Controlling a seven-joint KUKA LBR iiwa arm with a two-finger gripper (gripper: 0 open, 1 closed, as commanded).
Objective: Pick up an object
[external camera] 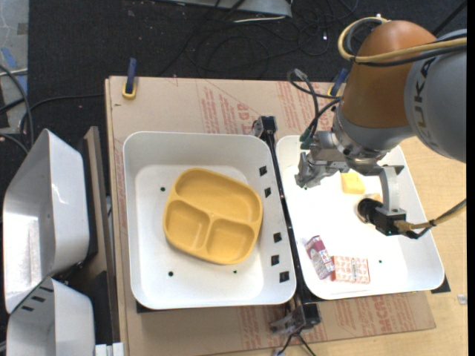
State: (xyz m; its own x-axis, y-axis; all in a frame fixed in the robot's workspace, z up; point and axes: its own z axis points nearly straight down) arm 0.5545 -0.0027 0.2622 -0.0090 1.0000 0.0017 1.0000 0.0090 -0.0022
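yellow divided plate (213,215): three compartments, lying flat and upright in the middle of the left bin (141,273), slightly rotated
yellow block (352,182): small, pale yellow, in the upper part of the right bin (427,262), partly covered by the arm
small packet (319,256): red and white wrapper, lying flat near the right bin's front left
flat card (350,269): red-and-white patterned, lying flat just beside the small packet, to its right
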